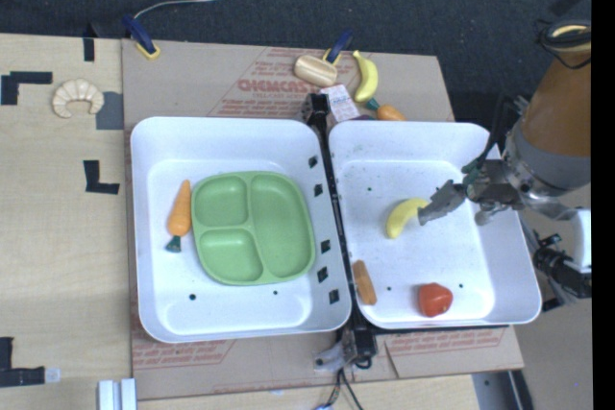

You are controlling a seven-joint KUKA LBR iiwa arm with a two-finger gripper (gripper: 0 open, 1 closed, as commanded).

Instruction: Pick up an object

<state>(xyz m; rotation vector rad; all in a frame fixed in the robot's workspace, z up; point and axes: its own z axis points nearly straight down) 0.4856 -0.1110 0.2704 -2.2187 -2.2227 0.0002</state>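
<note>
Red print reading "CHEMCAS…" is being shown on the cardboard sheet (240,82) that is lying under the two bins; the rest of the word is being covered by the things at its far edge. No other writing can be read.

Two white bins are being carried side by side. In the left bin (154,302) one green divided plate (255,228) with three compartments is being held near the centre, and one toy carrot (180,209) is lying just beside the plate's left edge. In the right bin (509,298) three things are lying: one yellow banana (403,216) near the centre, one red tomato-like toy (434,299) near the near edge, and one orange sausage-like piece (364,282) against the left wall near the near corner.

The gripper (444,204) is being held low over the right bin, just right of the banana; the dark fingers are being seen close to it, but how far apart they are cannot be told, and nothing is visibly between them.

Beyond the bins' far edge, a second banana (365,75) and a bread roll (315,69) are lying on the cardboard. One croissant (77,97) is lying on the wooden bench (48,235) at its left.
</note>
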